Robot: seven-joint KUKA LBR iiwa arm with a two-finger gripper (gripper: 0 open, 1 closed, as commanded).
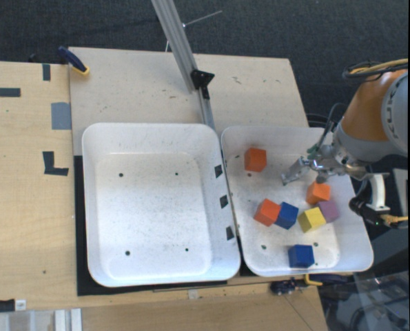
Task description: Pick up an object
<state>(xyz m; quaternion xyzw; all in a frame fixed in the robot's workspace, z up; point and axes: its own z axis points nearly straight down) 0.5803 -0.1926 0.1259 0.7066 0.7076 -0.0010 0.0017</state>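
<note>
- Camera view, right bin (353, 254): seven small blocks scattered inside, none lifted.
- Orange block (319, 192) close under the gripper (302, 169), just beside and below the metal fingers, apart from them as far as can be seen.
- Purple block (329, 210) directly below that orange block, touching the yellow block (312, 218) on its left.
- Blue block (287, 215) and red-orange block (267, 212) pressed together near the bin's middle, just left of the yellow one.
- Second blue block (301, 256) alone near the front wall.
- Another orange block (255, 160) alone toward the back left corner, well apart from the gripper.
- Gripper low over the right bin's back right area, pointing left and slightly downward; fingers too small and blurred to tell whether spread or closed, nothing visibly between them.
- Arm (377, 119) entering from the right edge, orange band above the wrist, grey wrist bent down over the bin's right wall.
- Left bin (94, 140) beside it, walls touching along the middle.
- Slanted metal rail (173, 29) running from the top down to the gap between the bins.
- Blue-and-yellow clamp (74, 61) at the back left corner of the board.
</note>
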